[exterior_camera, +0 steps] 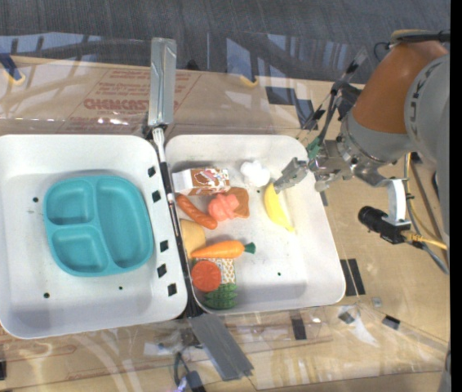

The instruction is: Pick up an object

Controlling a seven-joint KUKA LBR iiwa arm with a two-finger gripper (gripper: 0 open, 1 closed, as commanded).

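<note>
Two shallow white bins side by side on bench. Left bin [2, 219]: one teal divided tray [96, 223] with three compartments, lying flat near centre. Right bin [317, 256]: toy food clustered along left wall and toward rear. Listed from rear to front: small printed packet [211, 177]; white round piece [255, 171] just right of packet; orange sausage-like piece [195, 210] lying slantwise; pink piece [224, 207] touching it, resting on a brown piece; yellow banana [277, 207] set apart to right, lengthwise toward front; tan wedge [191, 235] against left wall; orange carrot [221, 250] with green top, lying crosswise; red round piece [206, 275]; green piece [223, 295] at front. Gripper [294, 173] at rear right of right bin, low, just above banana's upper end and beside white round piece; nothing visibly between fingers; opening of fingers not discernible. Grey arm with orange band [394, 88] entering from right.
</note>
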